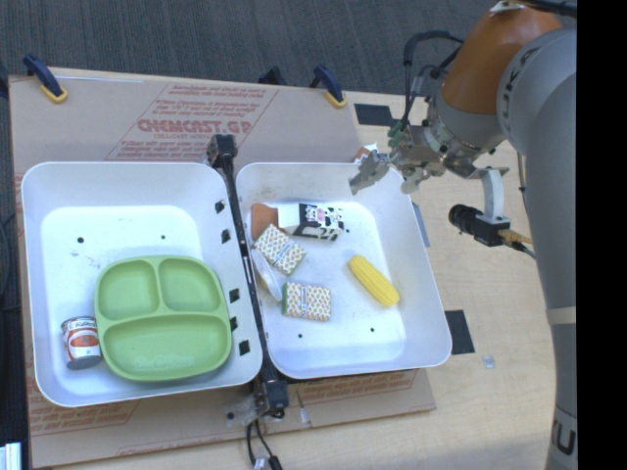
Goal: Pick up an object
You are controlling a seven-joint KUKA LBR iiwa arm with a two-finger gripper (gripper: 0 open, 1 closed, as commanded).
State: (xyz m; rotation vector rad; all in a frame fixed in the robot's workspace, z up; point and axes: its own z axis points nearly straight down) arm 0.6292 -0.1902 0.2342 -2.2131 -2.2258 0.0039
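A single fixed camera looks down at a slant from above the bench, taking in both white bins [39, 292] whole from a moderate height. The arm [509, 57] enters right of them, seemingly nearer the lens.

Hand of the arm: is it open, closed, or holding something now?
Hand: its state cannot be told from the camera view. It is above the far right corner of the right bin, with nothing seen in it.

Dark carpet floor [196, 18], wood bench [490, 302] w/ cardboard [196, 116]
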